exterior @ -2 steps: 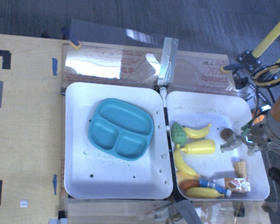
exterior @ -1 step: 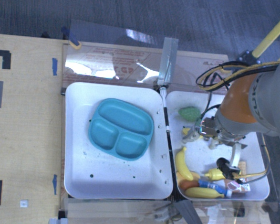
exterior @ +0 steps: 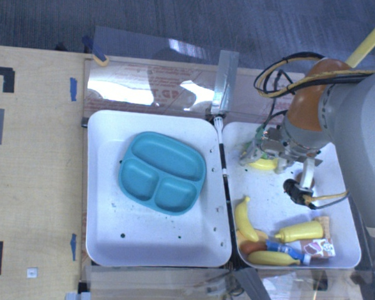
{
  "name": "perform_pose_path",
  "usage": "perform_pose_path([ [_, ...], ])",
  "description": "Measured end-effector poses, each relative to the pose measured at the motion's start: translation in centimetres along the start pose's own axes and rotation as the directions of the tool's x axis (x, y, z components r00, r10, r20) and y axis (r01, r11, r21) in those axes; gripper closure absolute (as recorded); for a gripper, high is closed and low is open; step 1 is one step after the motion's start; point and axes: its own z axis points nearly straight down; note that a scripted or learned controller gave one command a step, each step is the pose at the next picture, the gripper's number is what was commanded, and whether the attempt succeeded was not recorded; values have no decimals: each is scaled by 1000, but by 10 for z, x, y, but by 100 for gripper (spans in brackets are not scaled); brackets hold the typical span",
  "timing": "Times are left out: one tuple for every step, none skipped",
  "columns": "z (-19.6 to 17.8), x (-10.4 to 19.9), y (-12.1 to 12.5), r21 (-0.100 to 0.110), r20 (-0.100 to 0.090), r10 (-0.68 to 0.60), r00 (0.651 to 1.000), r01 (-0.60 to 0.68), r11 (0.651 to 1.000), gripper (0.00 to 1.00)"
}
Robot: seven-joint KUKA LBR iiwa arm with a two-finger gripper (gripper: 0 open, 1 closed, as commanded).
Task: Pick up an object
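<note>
1. The gripper [exterior: 263, 153] is lowered into the far part of the right bin [exterior: 351, 238], placed over a small yellow object [exterior: 264, 163], presumably for a grasp.
2. Whether the gripper is open or shut cannot be told, and no grasp is confirmed.
3. The right bin is also seen to contain a banana [exterior: 245, 221], a yellow bottle [exterior: 300, 231] and a second yellow piece [exterior: 271, 258], clustered at its near edge.
4. The left bin [exterior: 101, 191] is occupied by a blue divided plate [exterior: 162, 172], lying flat.
5. Both bins are carried side by side on the table [exterior: 29, 167].
</note>
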Motion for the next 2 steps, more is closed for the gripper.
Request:
perform_pose_path([
  [1, -4, 31, 18, -2, -44, 999, 44, 999, 0],
  [-9, -3, 31, 18, 1, -48, 999, 48, 999, 100],
])
